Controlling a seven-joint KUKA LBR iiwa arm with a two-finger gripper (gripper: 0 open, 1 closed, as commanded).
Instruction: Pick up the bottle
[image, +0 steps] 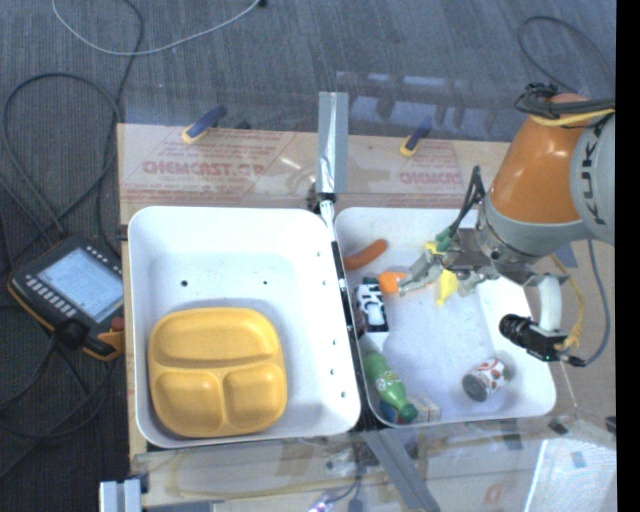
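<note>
Green bottle (387, 387) lies on its side in the right bin (520, 400), at about 7 o'clock of that bin, against the left wall, cap end pointing toward 5 o'clock. A small tan box (425, 410) sits just beside its lower end.

Pincer (425, 268) hangs over the upper middle of the right bin, at roughly 1 o'clock from the bottle and well apart from it. Its fingers are crowded by small coloured things; whether they are spread or closed, cannot tell. A yellow piece (446, 285) sits just at 4 o'clock of the pincer; an orange piece (392, 282) just at 8 o'clock of it.

Other contents of the right bin: an orange carrot-shaped thing (364, 253) at 11 o'clock, a black-and-white box (372, 305) against the left wall above the bottle, a red-and-white can (486, 378) on its side at 5 o'clock.

Left bin (200, 240) holds a yellow divided tray (217, 370) at its 7 o'clock corner.

Grey arm with orange band (540, 180) enters from 3 o'clock. A teach pendant (72, 292) lies off the counter at 9 o'clock.
</note>
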